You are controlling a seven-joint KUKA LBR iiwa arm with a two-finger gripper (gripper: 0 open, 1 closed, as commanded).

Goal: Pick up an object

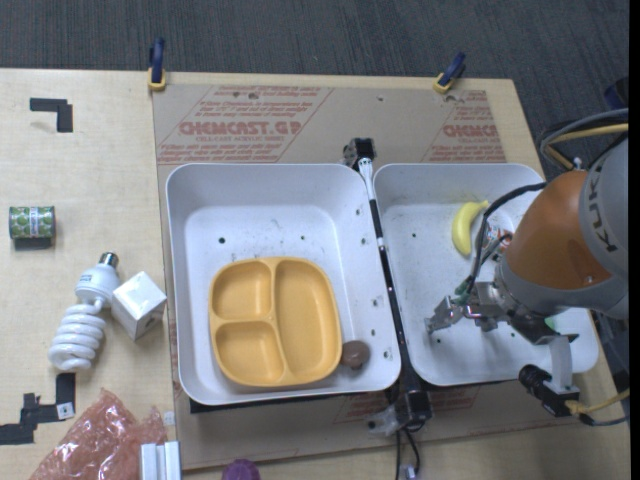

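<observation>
Two shallow bins sit side by side on a desk (90,388). The left bin (190,268) holds a divided plate (275,320) toward its near side, with a small round object (354,354) touching the plate's near right corner. In the right bin (420,358), a banana (464,228) lies near the far wall. The arm (560,248) reaches in from the right, over that bin, and its claw (445,320) hangs low near the bin's middle. Left of the bins, on the desk, lie a light bulb (85,313) with a small cube (139,305) just right of it, and a small can (32,224) farther back.
</observation>
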